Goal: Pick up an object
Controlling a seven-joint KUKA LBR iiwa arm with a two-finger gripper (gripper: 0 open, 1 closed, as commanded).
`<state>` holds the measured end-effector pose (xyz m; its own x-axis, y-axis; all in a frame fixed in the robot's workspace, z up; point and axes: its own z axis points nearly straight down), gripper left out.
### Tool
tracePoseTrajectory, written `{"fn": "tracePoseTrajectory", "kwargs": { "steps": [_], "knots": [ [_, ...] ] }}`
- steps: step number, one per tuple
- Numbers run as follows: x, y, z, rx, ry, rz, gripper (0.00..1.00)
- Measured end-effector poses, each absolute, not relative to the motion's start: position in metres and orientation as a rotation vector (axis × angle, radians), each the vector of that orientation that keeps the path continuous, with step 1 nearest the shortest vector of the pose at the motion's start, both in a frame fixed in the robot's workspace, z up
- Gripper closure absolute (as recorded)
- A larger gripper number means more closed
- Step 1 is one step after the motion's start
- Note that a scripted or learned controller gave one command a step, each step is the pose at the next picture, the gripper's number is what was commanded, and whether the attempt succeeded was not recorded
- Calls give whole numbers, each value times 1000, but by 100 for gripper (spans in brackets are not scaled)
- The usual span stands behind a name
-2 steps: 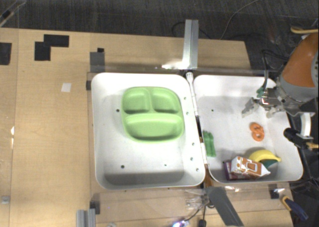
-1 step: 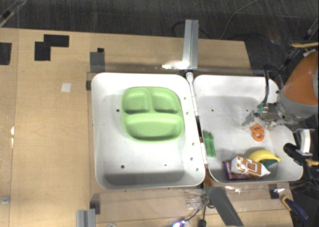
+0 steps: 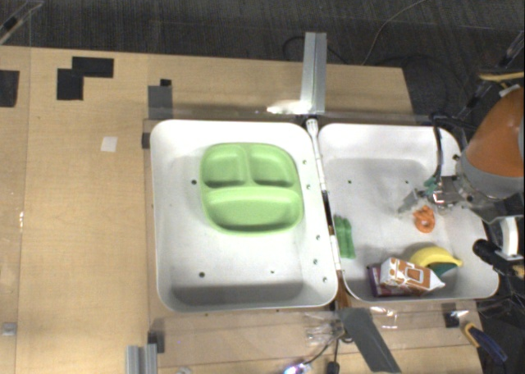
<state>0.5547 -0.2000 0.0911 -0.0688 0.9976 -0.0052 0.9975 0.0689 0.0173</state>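
Where the grey arm reaches into the right white bin point(image 3: 361, 151), its claw point(image 3: 431, 198) sits low, touching or just above a small orange round object point(image 3: 423, 219); whether it grips cannot be told. Nearby lie a yellow banana point(image 3: 436, 259), a brown-and-white carton point(image 3: 406, 276) and a green stick point(image 3: 344, 237). A green divided plastic plate point(image 3: 250, 186) fills the left bin point(image 3: 176, 225).

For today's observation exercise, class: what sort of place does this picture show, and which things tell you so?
Probably a robotics lab's test bench: two white bins on a wooden bench, a robot arm reaching over small objects, a green divided tray, and loose cables on carpet.
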Motion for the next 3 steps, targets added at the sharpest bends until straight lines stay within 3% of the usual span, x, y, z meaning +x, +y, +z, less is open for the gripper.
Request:
{"fn": "tracePoseTrajectory", "kwargs": {
  "steps": [1, 2, 3],
  "knots": [
    [543, -206, 103, 2233, 2204, 5, 0],
    [557, -202, 91, 2185, 2240, 10, 0],
    [561, -200, 103, 2177, 2241, 19, 100]
  ]
}}
